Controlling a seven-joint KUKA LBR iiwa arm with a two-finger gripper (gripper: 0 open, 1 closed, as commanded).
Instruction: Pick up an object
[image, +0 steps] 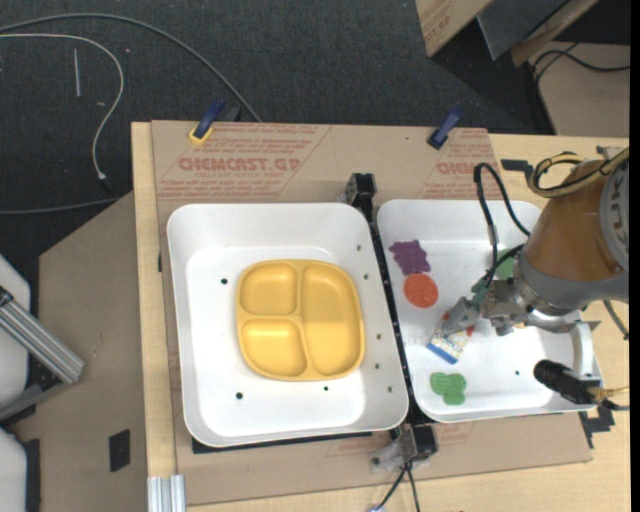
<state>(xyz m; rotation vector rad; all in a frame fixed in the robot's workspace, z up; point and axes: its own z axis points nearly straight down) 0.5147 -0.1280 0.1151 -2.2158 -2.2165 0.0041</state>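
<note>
Pincer (458, 322) low in right white bin (500, 215), over small blue-white block (443, 347) – likely the target, lying just below flat orange disc (421, 291). Grip state: cannot tell – nothing visibly between the tips.

Printed in red on the brown cardboard sheet (300, 160) beneath the bins: "CHEMCAST GP" at the upper left, above the left bin (last letters partly faint). Repeated at the upper right near the blue clip (445, 128), mostly cut off and unreadable. Smaller red lines underneath, too small to make out.
</note>
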